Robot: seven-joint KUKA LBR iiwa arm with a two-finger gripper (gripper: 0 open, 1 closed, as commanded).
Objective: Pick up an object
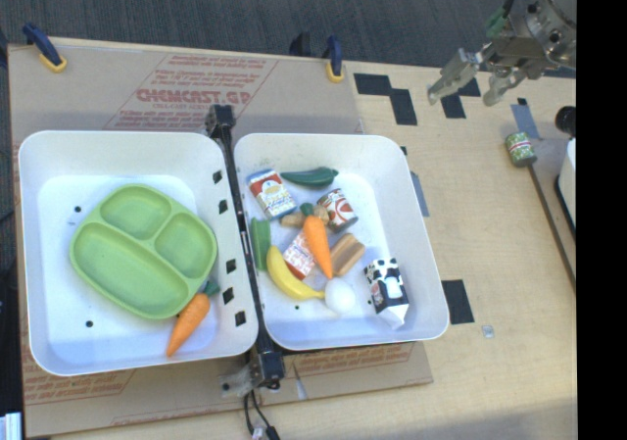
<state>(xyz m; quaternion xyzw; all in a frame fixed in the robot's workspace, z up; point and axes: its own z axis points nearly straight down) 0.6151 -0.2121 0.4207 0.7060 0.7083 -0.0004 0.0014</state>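
Above the bench's far right corner, well apart from both bins, the gripper (470, 82) hangs with its two fingers spread wide and nothing between them; in the right bin (419, 222) lies a heap of toy food: a carrot (317, 244), a banana (288, 277), a white egg (341, 297), a milk carton (387, 292), a green pepper (308, 175) and small cans; in the left bin (39, 232) a green divided plate (144, 249) sits with a second carrot (188, 322) just beside its near edge.
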